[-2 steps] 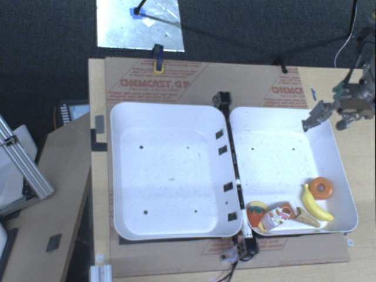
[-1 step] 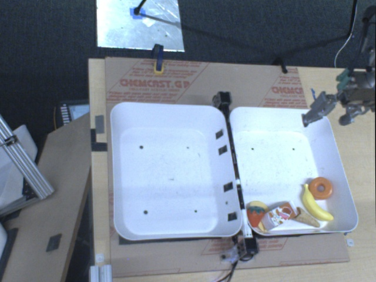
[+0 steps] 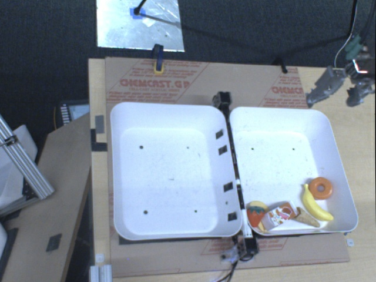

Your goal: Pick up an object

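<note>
The gripper (image 3: 339, 93) hangs at the upper right, above the worktop (image 3: 247, 78) beyond the right bin (image 3: 276, 122), its two fingers spread and holding nothing. The objects crowd that bin's near corner: a banana (image 3: 316, 204), an orange ring (image 3: 321, 187), a small packet (image 3: 279, 214). Packed against the walls, they invite a finger strike or slip. The bin's far half gives open room.

The brown board (image 3: 194, 78) printed CHEMCAST serves as the landmark. A yellow clamp (image 3: 158, 60) grips its far edge. Beyond that edge lies a silver sheet (image 3: 140, 15) with a blue patch, perhaps tape (image 3: 137, 12). An aluminium rail (image 3: 20, 163) slants well off its left side.
</note>
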You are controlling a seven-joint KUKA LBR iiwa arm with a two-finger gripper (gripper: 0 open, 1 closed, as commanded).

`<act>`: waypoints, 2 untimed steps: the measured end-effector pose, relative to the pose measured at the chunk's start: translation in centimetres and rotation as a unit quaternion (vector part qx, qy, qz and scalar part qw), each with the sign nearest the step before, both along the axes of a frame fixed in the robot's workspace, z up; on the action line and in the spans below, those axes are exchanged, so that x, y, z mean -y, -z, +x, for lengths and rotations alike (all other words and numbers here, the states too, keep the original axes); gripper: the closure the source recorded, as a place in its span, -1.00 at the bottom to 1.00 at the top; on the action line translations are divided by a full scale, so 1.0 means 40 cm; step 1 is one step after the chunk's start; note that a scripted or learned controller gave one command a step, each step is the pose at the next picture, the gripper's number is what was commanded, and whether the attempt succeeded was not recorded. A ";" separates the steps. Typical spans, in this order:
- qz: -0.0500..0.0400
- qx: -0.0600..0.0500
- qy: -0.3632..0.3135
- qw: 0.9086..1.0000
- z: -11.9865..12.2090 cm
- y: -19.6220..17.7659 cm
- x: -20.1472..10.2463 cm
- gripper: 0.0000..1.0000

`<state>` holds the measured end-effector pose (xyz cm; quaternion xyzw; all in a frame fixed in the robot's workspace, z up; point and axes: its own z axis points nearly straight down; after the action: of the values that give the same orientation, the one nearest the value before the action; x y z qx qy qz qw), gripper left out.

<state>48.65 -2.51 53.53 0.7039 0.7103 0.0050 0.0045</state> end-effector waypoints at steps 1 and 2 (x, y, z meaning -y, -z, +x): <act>0.000 -0.005 0.000 1.000 0.000 0.000 -0.141 -1.00; 0.001 -0.005 0.000 1.000 -0.001 0.000 -0.265 -1.00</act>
<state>48.63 8.10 53.51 0.7038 0.7104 0.0017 0.0002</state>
